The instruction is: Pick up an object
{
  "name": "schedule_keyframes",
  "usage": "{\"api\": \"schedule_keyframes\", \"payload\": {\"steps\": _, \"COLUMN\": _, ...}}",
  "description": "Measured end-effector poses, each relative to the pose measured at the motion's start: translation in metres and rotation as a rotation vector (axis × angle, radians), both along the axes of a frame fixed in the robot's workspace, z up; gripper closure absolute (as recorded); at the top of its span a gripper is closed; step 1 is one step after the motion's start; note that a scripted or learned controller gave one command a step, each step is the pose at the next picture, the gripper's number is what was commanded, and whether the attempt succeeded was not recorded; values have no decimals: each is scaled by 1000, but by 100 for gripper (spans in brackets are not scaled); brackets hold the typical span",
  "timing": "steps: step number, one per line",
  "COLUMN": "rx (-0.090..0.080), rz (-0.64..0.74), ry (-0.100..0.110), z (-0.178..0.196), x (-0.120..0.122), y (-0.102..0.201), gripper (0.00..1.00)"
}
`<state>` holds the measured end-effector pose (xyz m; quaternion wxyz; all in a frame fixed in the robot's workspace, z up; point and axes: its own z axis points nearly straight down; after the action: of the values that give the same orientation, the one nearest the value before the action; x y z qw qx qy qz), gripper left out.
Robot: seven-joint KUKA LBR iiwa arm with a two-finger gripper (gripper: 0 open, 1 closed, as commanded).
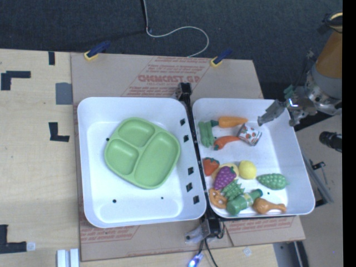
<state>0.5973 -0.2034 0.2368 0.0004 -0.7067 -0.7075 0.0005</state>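
Reaching: gripper (271, 114) hangs over the upper right part of the right bin (300, 166), arm coming in from the right.
Fingers: one dark finger slants down-left toward the toys; cannot tell how far open they are, and nothing is seen held between them.
Target (guess): small white can (250, 134) with red spots, just below-left of the fingertip, lying tilted on the bin floor. Whether tip and can touch is unclear.
Neighbours: orange carrot (232, 121) just up-left of the can, red pepper (227, 142) at its left, green pod (206, 133) by the divider.
Lower cluster: lemon (247, 169), grapes (223, 178), tomato (210, 166), green cob (271, 180), drumstick (267, 206) — packed close, worse odds.
Left bin: green tray (142, 152) sits in the left bin (89, 149), well apart from the arm.
Doing it well: centre over the can, not its edge; turn the fingers across its short axis; come straight down so the carrot and pepper stay outside the jaws; close before lifting, then lift slowly.
Risk: the can may roll or squirt out of a tilted grasp.
Progress: early, nothing lifted.
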Motion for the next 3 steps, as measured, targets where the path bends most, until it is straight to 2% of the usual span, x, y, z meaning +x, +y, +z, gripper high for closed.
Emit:
{"api": "schedule_keyframes", "payload": {"steps": 1, "rx": -1, "rz": 9, "ry": -15, "z": 137, "x": -24, "y": 73, "gripper": 0}}
{"api": "schedule_keyframes", "payload": {"steps": 2, "rx": -1, "rz": 6, "ry": -20, "z": 282, "x": -39, "y": 128, "gripper": 0}}
{"api": "schedule_keyframes", "payload": {"steps": 3, "rx": -2, "rz": 2, "ry": -2, "z": 282, "x": -38, "y": 126, "gripper": 100}}
